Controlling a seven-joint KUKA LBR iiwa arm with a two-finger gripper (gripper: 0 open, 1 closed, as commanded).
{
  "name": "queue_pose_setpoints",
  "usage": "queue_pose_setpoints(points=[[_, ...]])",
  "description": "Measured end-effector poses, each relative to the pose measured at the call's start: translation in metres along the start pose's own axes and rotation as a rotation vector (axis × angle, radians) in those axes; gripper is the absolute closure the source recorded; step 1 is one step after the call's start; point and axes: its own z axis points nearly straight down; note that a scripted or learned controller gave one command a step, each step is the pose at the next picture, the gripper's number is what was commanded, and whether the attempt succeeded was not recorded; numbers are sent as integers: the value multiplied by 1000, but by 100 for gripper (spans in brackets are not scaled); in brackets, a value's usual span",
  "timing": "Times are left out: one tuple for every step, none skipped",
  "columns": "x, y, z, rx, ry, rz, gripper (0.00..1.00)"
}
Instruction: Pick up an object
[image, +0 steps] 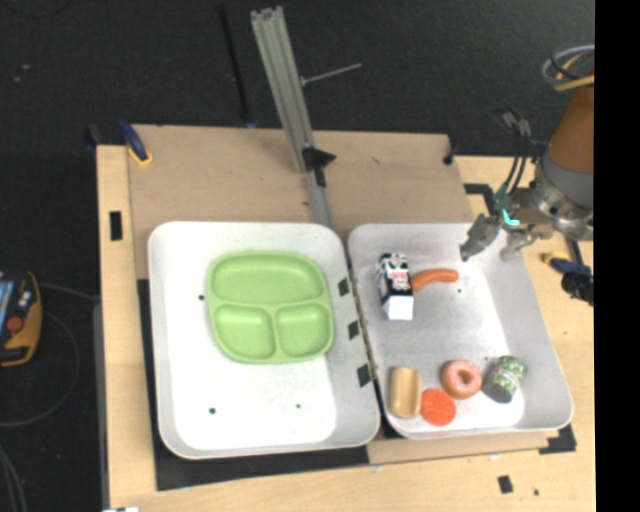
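Observation:
The right bin (520, 300) holds several small things: a black and white toy on a white block (396, 285), an orange sausage shape (436, 277), a pink donut (461, 378), a red-orange ball (437, 407), a tan cylinder (403, 391) and a green and white lump (504, 378). My gripper (496, 240) hangs over the bin's far right corner, up and to the right of the sausage shape. Its fingers are spread open with nothing between them.
The left bin (180, 400) carries a green divided plate (270, 305). A grey metal post (290, 100) rises from behind the bins at the middle. Cables and the arm's body (570, 160) crowd the right edge of the bench.

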Motion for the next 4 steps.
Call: queue_pose_setpoints(points=[[0,1,-2,-3,-1,0,0],[-4,9,45,1,-2,0,0],[-9,8,108,2,-1,0,0],[-10,8,147,0,-2,2,0]])
